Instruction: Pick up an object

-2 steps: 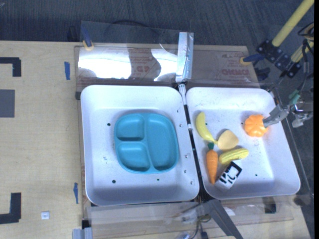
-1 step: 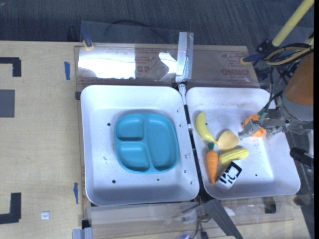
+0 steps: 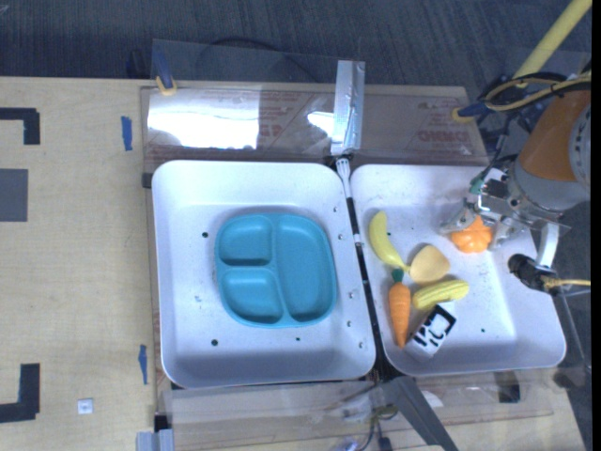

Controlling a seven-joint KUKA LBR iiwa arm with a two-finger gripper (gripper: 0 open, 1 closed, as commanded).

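Nearest my camera, the right bin (image 3: pixel 535 346) holds 1 black-and-white card (image 3: pixel 433 328), 1 carrot (image 3: pixel 400 311), 2 bananas (image 3: pixel 382 240) (image 3: pixel 439 293), 1 tan piece (image 3: pixel 429 263) and 1 orange fruit (image 3: pixel 471 237). I see the gripper (image 3: pixel 481 222) with its fingers closed around that orange fruit at the bin's far right. The left bin (image 3: pixel 178 280) holds 1 blue divided plate (image 3: pixel 276 267).

The arm (image 3: pixel 562 148) is cut off by the picture's right edge. Its gripper (image 3: pixel 481 216) hides the top of the orange object (image 3: pixel 472 239).
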